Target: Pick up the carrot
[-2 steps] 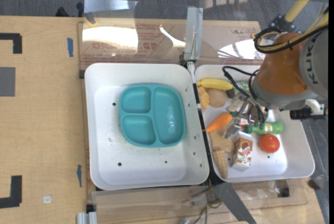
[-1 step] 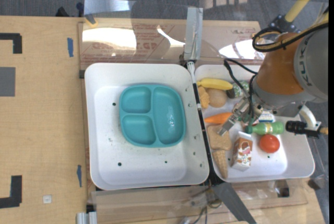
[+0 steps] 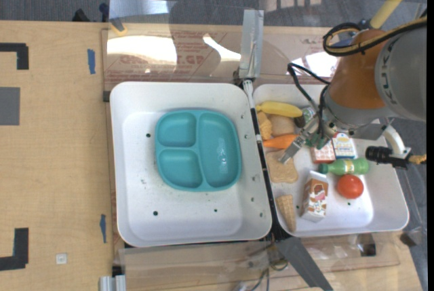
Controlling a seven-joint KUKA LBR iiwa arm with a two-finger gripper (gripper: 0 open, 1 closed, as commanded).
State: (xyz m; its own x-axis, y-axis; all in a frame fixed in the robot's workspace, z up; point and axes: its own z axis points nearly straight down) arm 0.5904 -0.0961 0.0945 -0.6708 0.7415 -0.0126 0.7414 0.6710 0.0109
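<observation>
The orange carrot (image 3: 278, 143) lies flat at the left side of the right bin (image 3: 386, 215), just below a yellow banana (image 3: 279, 108). My gripper (image 3: 298, 138) hangs low over the carrot's right end. It is open, with one grey finger (image 3: 289, 150) below the carrot and the other above it. The carrot still rests on the bin floor. The grey arm with its orange band (image 3: 356, 79) reaches in from the right and hides part of the bin behind it.
Packed around the carrot are tan bread pieces (image 3: 283, 171), a juice carton (image 3: 315, 196), a red tomato (image 3: 350, 186), a green bottle (image 3: 346, 166), a small box (image 3: 342, 146) and a cone (image 3: 287, 209). The left bin (image 3: 129, 215) holds a teal divided plate (image 3: 199, 149).
</observation>
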